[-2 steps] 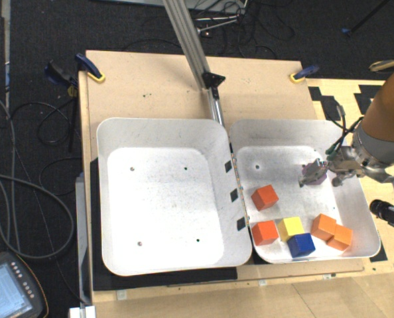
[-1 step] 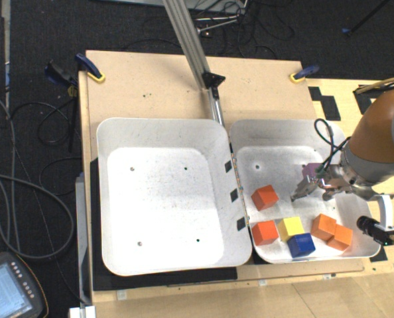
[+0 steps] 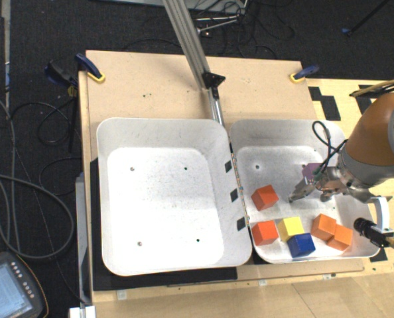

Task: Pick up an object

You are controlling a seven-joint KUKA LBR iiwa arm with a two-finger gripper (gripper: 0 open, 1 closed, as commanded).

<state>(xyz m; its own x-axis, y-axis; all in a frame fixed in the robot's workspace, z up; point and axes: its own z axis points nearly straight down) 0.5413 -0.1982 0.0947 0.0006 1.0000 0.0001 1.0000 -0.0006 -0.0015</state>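
Wooden bench [image 3: 157,88], right bin [image 3: 276,134] holding orange, yellow, blue blocks [image 3: 302,244], tool [image 3: 302,192] spread wide, gripping nothing

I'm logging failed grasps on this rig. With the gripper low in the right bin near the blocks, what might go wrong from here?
1. The gripper sits beside the lone orange block, not over it, so closing may catch nothing.
2. The yellow block, blue block and another orange block sit packed together; fingers may not fit between them.
3. Two orange blocks lie against the right bin wall, hard to reach.

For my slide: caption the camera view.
Gripper hovers in the right bin above orange, yellow and blue blocks.
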